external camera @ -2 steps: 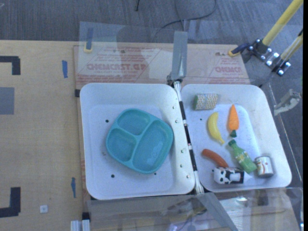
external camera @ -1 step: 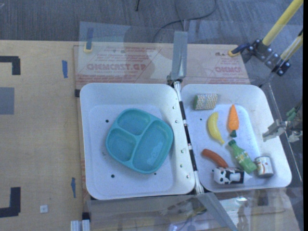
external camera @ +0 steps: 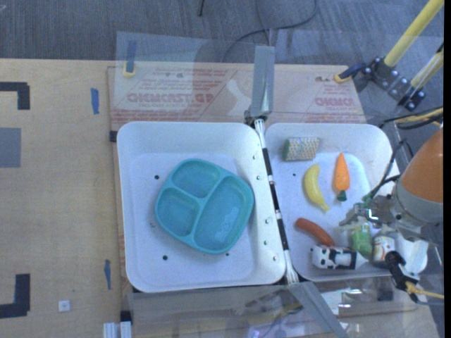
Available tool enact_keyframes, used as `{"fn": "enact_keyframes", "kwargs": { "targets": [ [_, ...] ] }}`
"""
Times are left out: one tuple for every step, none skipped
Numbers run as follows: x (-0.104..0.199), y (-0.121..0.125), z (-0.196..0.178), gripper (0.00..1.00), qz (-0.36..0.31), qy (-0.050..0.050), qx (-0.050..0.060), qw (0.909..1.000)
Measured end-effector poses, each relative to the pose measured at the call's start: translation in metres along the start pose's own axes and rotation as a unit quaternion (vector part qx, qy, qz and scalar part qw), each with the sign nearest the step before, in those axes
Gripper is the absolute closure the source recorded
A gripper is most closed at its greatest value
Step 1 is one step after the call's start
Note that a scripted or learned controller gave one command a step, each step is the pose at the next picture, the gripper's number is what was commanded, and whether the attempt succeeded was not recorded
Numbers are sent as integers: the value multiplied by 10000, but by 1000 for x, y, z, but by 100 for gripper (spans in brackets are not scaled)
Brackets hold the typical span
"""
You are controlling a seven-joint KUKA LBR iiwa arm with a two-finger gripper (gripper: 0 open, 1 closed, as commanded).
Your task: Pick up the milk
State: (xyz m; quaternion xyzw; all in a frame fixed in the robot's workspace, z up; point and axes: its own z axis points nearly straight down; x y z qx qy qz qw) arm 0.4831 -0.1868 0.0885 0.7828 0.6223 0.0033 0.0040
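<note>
1. Milk first: the small black-and-white, cow-patterned carton lies on its side at the near edge of the right bin, just left of the jaws. Nothing in view shows it gripped.
2. Jaws: they sit low over the near right corner of that bin, amid wrist hardware and cabling. You cannot tell how far open they are, nor whether anything is between them.
3. Handling, as a judgement: it looks like a toy carton, so expect light, stiff and fairly smooth. Take it across its narrow flat sides near the middle. A grip on the ends may let it pivot or squirt out.
4. Close neighbours: a green item lies just beside the milk under the wrist, and a red sausage is just above it. Expect a crowded closing path.
5. Further out in the same bin: a banana, a carrot and a speckled sponge-like block, all well apart from the milk.
6. Surface: smooth white bin floor with a low wall right behind the milk. The carton may slide against it.
7. Left bin holds a teal divided plate. The counter is pale wood with tape marks.
</note>
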Motion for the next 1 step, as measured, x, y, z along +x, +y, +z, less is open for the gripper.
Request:
{"fn": "enact_keyframes", "kwargs": {
  "targets": [
    [-26,15,-207,0,-60,-6,46,10000]
  ]
}}
